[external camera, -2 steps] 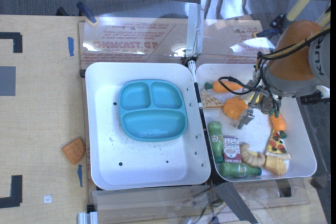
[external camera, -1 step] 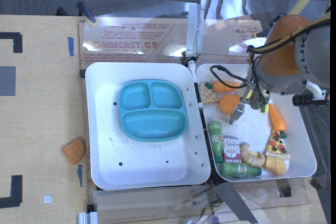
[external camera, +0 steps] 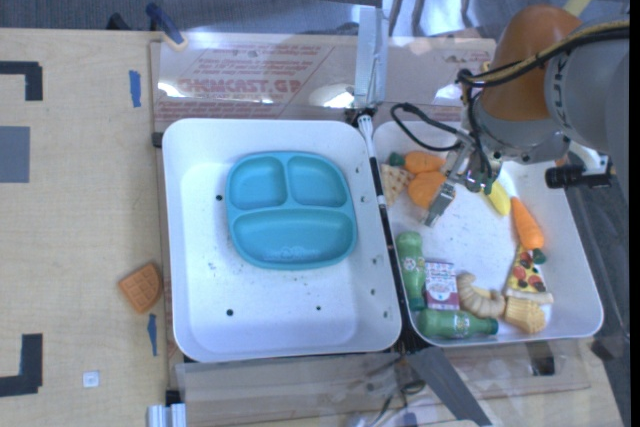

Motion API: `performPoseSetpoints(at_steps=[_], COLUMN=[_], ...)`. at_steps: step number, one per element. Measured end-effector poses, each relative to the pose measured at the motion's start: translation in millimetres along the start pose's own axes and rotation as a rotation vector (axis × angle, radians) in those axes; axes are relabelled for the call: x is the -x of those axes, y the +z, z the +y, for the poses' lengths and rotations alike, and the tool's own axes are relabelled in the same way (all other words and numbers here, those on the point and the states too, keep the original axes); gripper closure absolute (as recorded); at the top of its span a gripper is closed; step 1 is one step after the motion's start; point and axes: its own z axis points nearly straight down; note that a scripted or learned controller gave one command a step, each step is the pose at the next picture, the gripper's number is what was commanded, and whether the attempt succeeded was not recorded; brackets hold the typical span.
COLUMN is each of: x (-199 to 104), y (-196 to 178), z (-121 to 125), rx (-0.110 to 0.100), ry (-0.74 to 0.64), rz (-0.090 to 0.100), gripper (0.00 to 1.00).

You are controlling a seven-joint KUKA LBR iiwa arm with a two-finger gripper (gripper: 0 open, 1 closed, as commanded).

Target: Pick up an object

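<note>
Starting far left of the blue divided plate: a small waffle-like toy lies out on the wooden bench, well apart from everything. The plate itself sits in the left bin, nothing on it.

Moving right of the plate, across the bin walls, into the right bin. Nearest the plate: a cracker-like wedge, and lower down two green bottles with a small pink carton between them. Then the orange pieces, my likely target, right of the plate's top corner. My gripper hangs just beside them, tip pointing down; I cannot tell from here whether the fingers are spread or closed, and I see nothing held.

Judging by looks, these are light, hard plastic toys, smooth and apt to squirt out; I'd pinch across the narrow middle.

Farther right: a yellow piece, a carrot, a croissant, a pizza slice.
</note>
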Motion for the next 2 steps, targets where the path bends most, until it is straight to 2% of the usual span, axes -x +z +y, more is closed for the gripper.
performPoseSetpoints(at_steps=[1,2], x=[-22,-21], y=[3,-8], z=[3,3], rx=[0.038,0.038], ry=[0.163,0.16], rz=[-0.044,-0.047], gripper=[0.0,1.0])
